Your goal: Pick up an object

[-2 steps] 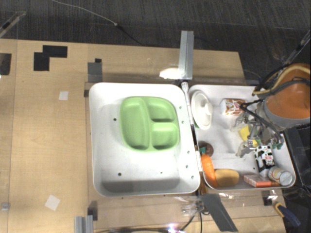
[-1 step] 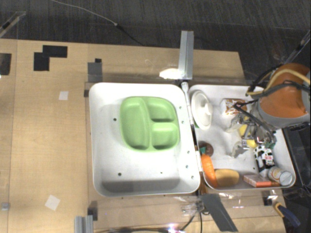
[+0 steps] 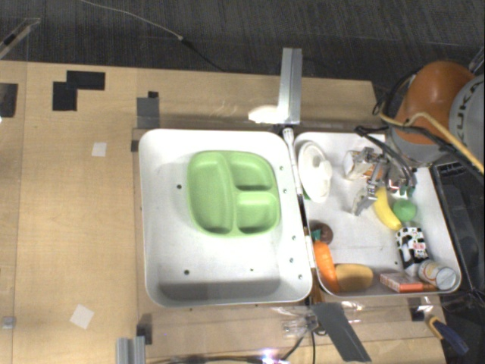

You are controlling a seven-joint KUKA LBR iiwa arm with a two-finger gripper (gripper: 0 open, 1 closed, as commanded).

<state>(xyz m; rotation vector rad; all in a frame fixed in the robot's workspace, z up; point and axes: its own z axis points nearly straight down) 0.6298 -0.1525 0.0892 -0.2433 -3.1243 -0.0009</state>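
Two white bins (image 3: 163,279), one green tray (image 3: 231,192), one banana (image 3: 386,212), one carrot (image 3: 325,260), fingers (image 3: 367,192) released above right bin

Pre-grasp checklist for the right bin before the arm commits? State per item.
1. Tool is over the right bin, inside its walls: ok.
2. Nothing seen between its tips: ok, no object is held yet.
3. Finger opening: cannot tell, the view is too cluttered there.
4. Nearest target, the banana, lies just below and right of the tool with a green object touching its side: not ok for a clean grasp.
5. White bowl sits to the left, apart from the tool: ok.
6. Carrot and potato-like piece are in the bin's near-left corner, well off the tool's path: ok.
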